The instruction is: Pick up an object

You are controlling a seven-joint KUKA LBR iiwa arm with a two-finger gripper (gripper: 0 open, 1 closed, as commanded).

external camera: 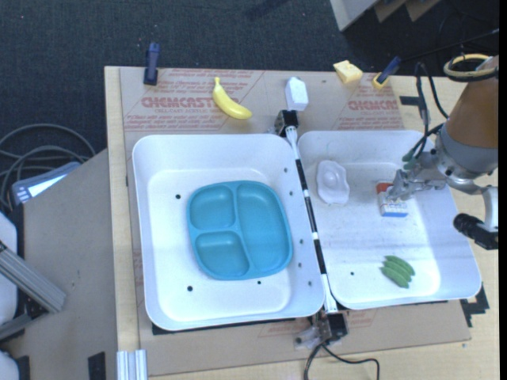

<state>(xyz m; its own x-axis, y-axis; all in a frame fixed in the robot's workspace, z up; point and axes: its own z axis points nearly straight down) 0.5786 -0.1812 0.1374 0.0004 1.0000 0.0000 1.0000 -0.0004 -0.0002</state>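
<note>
My gripper [398,190] hangs over the right bin [444,287], near its back right part, with the grey arm and its orange band [475,117] coming in from the right. Directly under the gripper tip lies a small red, white and blue object [393,206], touching it or very close to it. A pale translucent cup-like object [333,180] lies to the left in the same bin. A green pea pod [398,271] rests near the bin's front right. In the left bin [158,172] sits a blue divided plate [238,229].
On the bench behind the bins lie a yellow banana [230,101], a white piece [297,93], a yellow block [347,71] and a blue clip [151,62]. A black clamp ridge [305,204] divides the bins. Cables trail at the right.
</note>
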